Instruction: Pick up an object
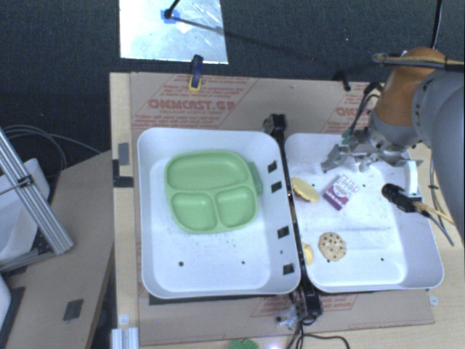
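Snack packet (340, 191) is lying right of centre, below the gripper (350, 155).
You're lowering squarely over it; I cannot tell its grip state.

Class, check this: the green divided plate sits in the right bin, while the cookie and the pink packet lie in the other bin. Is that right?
Not quite. The camera view shows the green divided plate in the left bin, not the right. The cookie and the pink packet do lie in the other bin, the right bin.

My arm (439, 100): grey casing, orange band above wrist. End effector (347, 155) pale metal (dark cables trail alongside).
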Tool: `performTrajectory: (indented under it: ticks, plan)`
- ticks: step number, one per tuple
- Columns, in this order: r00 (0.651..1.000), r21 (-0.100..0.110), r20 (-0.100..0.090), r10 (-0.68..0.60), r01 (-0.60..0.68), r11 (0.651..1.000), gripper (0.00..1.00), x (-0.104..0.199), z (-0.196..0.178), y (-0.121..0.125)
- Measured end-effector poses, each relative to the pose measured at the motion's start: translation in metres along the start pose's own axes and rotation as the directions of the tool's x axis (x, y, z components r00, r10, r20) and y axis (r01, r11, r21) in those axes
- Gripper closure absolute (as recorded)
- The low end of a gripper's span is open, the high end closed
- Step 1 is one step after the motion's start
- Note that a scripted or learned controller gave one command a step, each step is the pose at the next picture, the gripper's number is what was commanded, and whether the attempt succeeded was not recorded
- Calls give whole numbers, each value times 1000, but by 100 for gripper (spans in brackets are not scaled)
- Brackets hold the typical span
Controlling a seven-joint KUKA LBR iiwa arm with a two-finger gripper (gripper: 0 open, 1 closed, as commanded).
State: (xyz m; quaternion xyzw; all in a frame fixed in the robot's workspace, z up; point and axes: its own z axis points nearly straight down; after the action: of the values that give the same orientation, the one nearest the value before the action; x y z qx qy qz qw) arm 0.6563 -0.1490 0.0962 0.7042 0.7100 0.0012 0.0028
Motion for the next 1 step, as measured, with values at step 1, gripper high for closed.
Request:
performTrajectory:
  ticks: [1]
  plan:
    - [1000, 9, -4, 8, -8, 1000, 0, 25, -17, -74]
